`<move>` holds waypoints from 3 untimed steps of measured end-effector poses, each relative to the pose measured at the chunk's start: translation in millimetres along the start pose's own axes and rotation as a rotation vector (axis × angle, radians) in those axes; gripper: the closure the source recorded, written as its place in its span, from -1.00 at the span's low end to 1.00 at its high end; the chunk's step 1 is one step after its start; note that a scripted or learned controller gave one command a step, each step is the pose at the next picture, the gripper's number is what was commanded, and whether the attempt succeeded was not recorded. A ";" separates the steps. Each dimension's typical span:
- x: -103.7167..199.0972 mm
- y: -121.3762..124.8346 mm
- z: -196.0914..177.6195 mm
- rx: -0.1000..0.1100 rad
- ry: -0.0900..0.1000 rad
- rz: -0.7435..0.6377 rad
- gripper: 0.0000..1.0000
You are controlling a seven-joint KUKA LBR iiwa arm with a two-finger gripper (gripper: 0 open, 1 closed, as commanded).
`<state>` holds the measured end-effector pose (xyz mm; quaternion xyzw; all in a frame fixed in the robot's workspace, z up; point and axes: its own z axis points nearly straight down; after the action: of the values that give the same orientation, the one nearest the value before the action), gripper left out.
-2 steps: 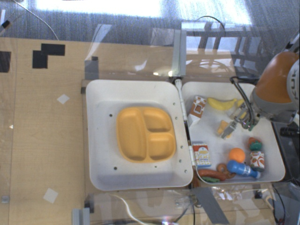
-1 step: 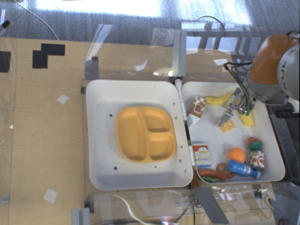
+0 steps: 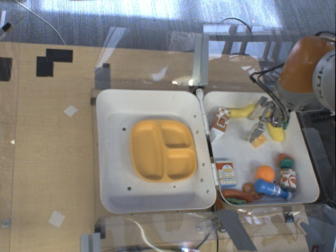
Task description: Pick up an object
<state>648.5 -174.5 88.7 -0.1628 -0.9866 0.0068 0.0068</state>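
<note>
Hovering over the right bin (image 3: 310,156), my gripper (image 3: 264,121) has its 2 fingers spread apart and empty, just beside the banana (image 3: 242,111) at the bin's back. I judge it light, smooth, slightly slippery; grasp mid-length. Carton (image 3: 226,173) printing is unreadable.

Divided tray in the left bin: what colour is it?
Yellow-orange, plain; the divided plastic tray shows best in the camera view.

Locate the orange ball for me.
The orange ball lies in the right-hand bin, toward its near edge, just above the blue bottle and left of the small red-and-white container.
</note>
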 end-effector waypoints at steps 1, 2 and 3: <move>8.7 44.7 -1.1 0.008 0.011 0.004 -1.00; 30.7 76.8 -10.8 -0.009 -0.017 -0.049 -1.00; 21.3 -7.7 -56.2 -0.015 -0.026 -0.003 -1.00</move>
<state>626.8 -174.3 145.3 -0.1612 -0.9869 0.0016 -0.0075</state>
